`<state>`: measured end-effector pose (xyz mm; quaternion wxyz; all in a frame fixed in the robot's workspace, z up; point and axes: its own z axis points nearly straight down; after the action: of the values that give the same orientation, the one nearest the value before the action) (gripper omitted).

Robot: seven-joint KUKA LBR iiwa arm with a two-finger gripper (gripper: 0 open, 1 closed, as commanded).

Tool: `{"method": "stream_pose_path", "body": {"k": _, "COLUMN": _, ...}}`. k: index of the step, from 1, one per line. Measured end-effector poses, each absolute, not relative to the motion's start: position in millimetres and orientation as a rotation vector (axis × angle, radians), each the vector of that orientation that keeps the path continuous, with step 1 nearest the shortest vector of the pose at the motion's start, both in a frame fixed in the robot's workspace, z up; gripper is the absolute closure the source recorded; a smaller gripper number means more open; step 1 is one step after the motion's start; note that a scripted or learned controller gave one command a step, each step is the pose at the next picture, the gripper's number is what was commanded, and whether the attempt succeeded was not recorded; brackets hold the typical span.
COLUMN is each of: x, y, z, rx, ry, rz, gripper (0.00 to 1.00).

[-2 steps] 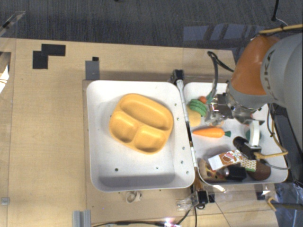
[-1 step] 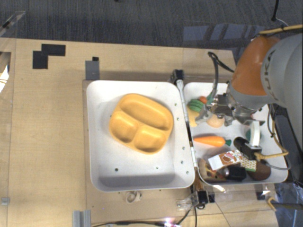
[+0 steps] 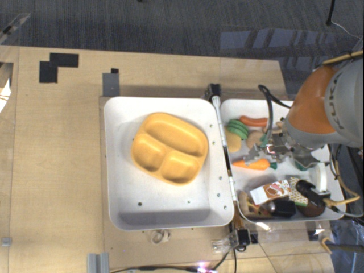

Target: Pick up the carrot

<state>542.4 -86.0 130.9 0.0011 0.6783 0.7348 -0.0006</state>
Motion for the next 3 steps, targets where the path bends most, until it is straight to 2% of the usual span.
{"method": "stream_pose_path", "body": {"k": 1, "x": 541.1, "y": -96, "z": 89, "rx": 2.266, "ry": 2.162, "rz": 0.013, "gripper": 0.00}}
{"method": "stream_pose_path", "body": {"k": 2, "x": 493.8, "y": -106, "z": 90, "rx": 2.289, "ry": 2.126, "rz": 0.020, "gripper": 0.00}}
{"method": "stream_pose_path", "body": {"k": 3, "x": 493.7, "y": -88, "z": 90, "rx": 2.198, "ry": 2.215, "rz": 0.016, "gripper": 0.00}}
